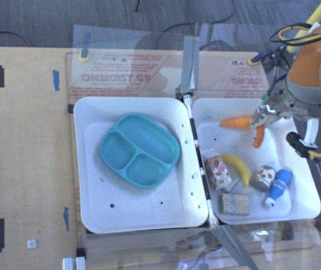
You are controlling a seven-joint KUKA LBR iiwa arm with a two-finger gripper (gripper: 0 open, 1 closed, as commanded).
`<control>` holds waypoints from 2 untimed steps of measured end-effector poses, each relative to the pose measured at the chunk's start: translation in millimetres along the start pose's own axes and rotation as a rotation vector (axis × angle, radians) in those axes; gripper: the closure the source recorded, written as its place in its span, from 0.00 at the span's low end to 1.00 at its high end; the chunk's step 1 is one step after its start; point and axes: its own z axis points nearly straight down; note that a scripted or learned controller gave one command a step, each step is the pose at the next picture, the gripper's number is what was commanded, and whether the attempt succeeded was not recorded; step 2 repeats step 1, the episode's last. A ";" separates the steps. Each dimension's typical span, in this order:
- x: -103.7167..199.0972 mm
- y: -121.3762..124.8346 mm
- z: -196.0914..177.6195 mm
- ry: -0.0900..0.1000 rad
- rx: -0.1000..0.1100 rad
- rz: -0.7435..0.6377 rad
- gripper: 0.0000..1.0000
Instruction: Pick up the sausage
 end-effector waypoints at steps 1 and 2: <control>76.3 -50.3 -94.8 0.003 0.003 -0.133 1.00; 76.3 -50.3 -94.8 0.003 0.003 -0.133 1.00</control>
